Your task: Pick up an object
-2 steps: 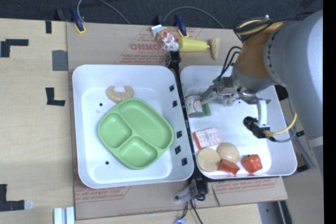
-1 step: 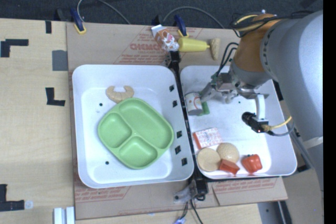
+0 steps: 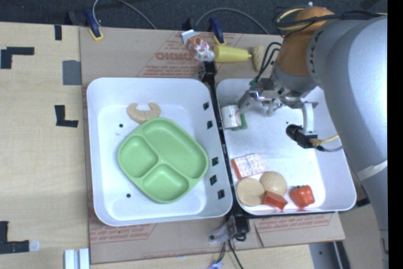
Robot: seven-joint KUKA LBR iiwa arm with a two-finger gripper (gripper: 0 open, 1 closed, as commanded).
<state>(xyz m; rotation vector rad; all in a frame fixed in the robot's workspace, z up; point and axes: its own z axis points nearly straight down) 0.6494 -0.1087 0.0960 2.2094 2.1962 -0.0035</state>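
- We saw the arm [image 3: 340, 60] reach in from the right over the right bin [image 3: 327, 167], its orange band sitting above the wrist.
- The gripper [image 3: 234, 111] hung low at the right bin's left wall, close to the divide between the two bins.
- A small can [image 3: 230, 117] with a green and white label sat at the gripper's tip; we could not tell whether it lay between the fingers or just beside them, nor how wide the gripper stood.
- Toward the near side of the right bin lay a red and white packet [image 3: 249, 165].
- Just below the packet sat two round tan pieces [image 3: 261, 186] touching each other, with a red block [image 3: 274, 200] against them and a red pepper-like piece [image 3: 302, 196] just to its right.
- The left bin [image 3: 101, 135] held a green divided plate [image 3: 163, 160] with three compartments, lying near the bin's middle.
- A tan, curved pastry-like piece [image 3: 143, 112] lay just beyond the plate's far edge, near it but apart.
- Outside the bins, on the cardboard at the far side, lay a yellow banana-like piece [image 3: 231, 54] and a small red and white item [image 3: 198, 45] beside it.
- A black fitting with a cable [image 3: 307, 137] hung from the arm above the right bin's floor.
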